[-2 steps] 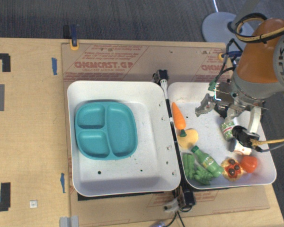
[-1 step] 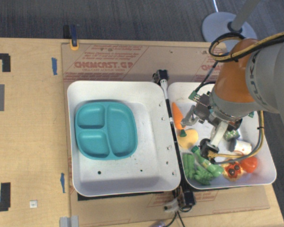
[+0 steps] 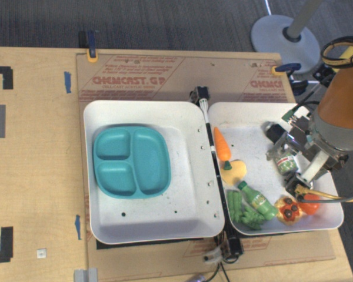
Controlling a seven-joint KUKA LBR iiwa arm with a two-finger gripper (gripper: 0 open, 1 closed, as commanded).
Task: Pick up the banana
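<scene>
Cardboard covers the desk (image 3: 35, 157) under two white bins. A teal divided plate (image 3: 131, 161) lies in the left bin (image 3: 100, 216). Inside the right bin (image 3: 247, 134), the banana (image 3: 234, 170) rests just below a carrot (image 3: 222, 146), well apart from the gripper (image 3: 294, 157); whether that is open or closed cannot be told.

Left bin (image 3: 188, 216): holds a divided plate (image 3: 131, 160).
Right bin (image 3: 253, 128): carrot (image 3: 222, 145) by the left wall, bottle (image 3: 256, 198) nearer the front.
</scene>
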